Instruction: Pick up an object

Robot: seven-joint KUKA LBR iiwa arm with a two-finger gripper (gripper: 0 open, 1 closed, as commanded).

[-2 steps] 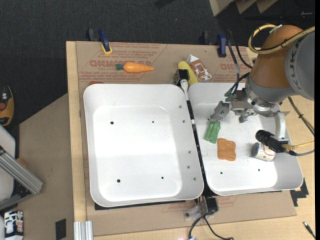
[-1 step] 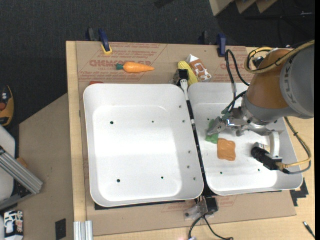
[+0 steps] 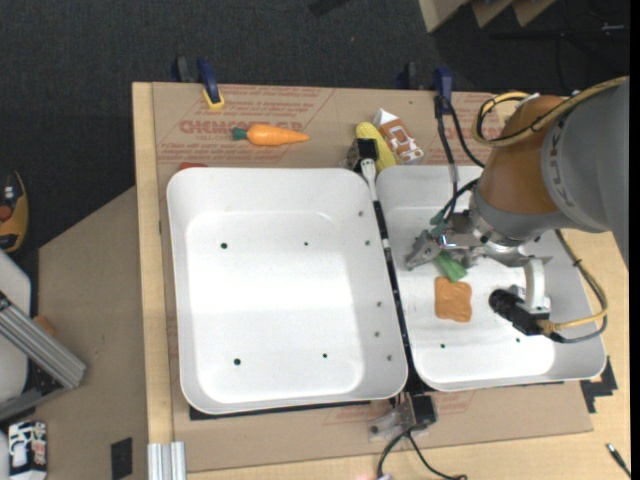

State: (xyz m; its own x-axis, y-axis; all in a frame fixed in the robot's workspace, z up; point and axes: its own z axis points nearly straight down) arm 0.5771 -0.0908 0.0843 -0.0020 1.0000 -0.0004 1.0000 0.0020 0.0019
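Note:
My gripper hangs low over the right bin, near its left-middle part, with the grey arm and orange band reaching in from the right. A small green object lies right beside and partly under the gripper; whether it is gripped cannot be told. Just below it, an orange, bread-like lump rests on the bin floor, apart from the gripper.
The left bin adjoins the right one along a shared rim. Behind the bins, on the cardboard, lie a toy carrot, a yellow and black item and a small brown and white pack.

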